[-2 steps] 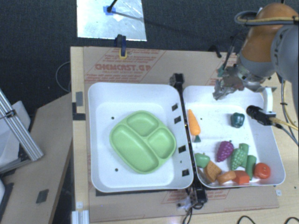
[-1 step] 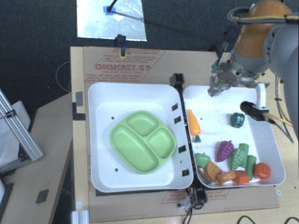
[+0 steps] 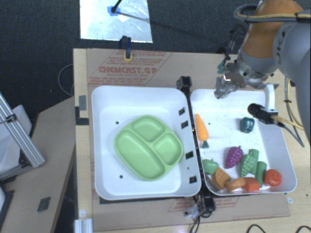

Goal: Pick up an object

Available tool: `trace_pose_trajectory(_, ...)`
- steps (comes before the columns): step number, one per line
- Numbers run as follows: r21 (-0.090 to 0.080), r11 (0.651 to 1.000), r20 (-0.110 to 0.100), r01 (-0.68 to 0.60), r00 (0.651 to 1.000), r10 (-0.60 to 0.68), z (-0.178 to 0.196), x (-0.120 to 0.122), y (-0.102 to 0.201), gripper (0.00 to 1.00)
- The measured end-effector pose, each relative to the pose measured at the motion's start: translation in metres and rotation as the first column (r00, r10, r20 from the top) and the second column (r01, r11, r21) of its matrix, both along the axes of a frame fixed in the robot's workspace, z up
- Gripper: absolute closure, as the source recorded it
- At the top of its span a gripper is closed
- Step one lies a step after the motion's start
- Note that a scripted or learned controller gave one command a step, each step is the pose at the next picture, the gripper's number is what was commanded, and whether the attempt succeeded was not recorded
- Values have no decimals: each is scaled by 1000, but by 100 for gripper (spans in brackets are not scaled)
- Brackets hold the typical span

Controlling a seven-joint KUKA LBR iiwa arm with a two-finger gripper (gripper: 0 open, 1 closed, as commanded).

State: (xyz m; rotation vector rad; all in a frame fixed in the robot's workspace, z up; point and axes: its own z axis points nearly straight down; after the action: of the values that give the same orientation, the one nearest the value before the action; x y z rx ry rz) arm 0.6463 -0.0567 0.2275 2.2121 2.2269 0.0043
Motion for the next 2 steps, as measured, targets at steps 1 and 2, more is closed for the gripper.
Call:
trace_pose_trajectory(1, -1, 1000, 0, 7, 1000, -7, -2, 10, -18, 100)
trace_pose_trajectory(2, 0, 1000, -1, 2, 1000, -2, 7, 5, -8, 100)
